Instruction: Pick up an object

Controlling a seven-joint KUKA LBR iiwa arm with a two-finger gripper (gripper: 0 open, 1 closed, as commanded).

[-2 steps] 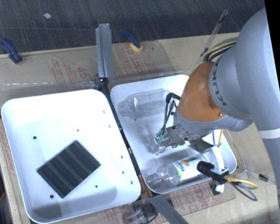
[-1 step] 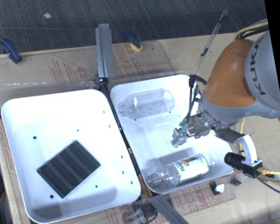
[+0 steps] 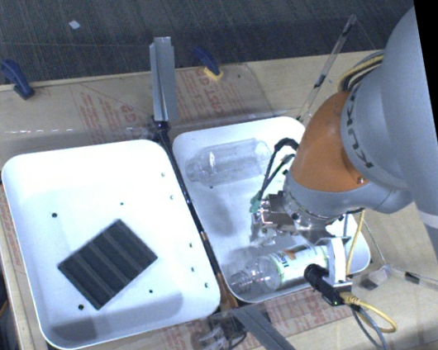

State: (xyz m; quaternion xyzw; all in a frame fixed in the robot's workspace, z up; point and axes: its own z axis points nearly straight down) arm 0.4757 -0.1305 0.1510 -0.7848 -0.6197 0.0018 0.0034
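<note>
Bottles are seen in the right bin (image 3: 190,154): a clear bottle (image 3: 228,162) lying near the far wall, and a labelled bottle (image 3: 279,270) lying along the near wall. The arm (image 3: 365,144) is bent down into this bin, lettered "KUKA" on its grey shell. The gripper (image 3: 268,222) is poised between the bottles; its opening cannot be made out. A ribbed dark slab (image 3: 107,262) lies in the left bin (image 3: 26,174).

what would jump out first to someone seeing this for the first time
The big grey arm with its orange band, reaching in from the right over the right bin, its end effector low above a clear bottle at the near wall. Then the dark ribbed slab lying in the left bin.
</note>
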